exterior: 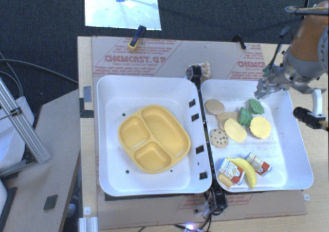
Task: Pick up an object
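My gripper [262, 91] hangs over the far edge of the right bin [295, 166], just above and right of two green pieces [250, 112]. Nothing shows between its fingers. Below the green pieces lie a yellow round slice [260, 127] and a yellow oval slice [235, 130]. A tan round piece [215, 106] and a chocolate-chip cookie [219, 138] lie toward the bin's left side. A banana [245, 171] rests on colourful packets [231, 172] near the front.
The left bin [110, 97] holds a yellow three-compartment tray [153, 138]. The divider between the bins carries black clips [195, 118]. A small red and white packet [258, 164] lies beside the banana.
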`<state>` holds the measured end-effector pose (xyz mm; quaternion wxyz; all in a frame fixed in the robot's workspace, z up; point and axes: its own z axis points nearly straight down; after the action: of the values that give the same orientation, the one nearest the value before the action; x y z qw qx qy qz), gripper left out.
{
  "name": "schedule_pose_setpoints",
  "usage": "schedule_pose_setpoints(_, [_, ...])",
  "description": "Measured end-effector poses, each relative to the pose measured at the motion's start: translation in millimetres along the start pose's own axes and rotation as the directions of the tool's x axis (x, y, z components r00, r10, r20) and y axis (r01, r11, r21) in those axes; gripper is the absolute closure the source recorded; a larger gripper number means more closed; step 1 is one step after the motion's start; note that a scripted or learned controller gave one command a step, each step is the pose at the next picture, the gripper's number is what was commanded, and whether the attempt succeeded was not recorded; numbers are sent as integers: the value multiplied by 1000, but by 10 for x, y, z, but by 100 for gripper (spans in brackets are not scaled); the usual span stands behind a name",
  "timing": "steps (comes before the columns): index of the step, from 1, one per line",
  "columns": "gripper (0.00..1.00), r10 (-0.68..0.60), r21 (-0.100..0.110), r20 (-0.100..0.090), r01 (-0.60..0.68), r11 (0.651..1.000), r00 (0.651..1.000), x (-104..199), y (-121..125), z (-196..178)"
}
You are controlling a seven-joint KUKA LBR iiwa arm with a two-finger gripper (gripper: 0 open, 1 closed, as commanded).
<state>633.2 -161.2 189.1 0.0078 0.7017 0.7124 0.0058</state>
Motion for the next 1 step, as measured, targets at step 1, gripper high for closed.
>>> schedule_pose_setpoints(1, [100,15,26,-6,-15,1000,1000,246,-880,377])
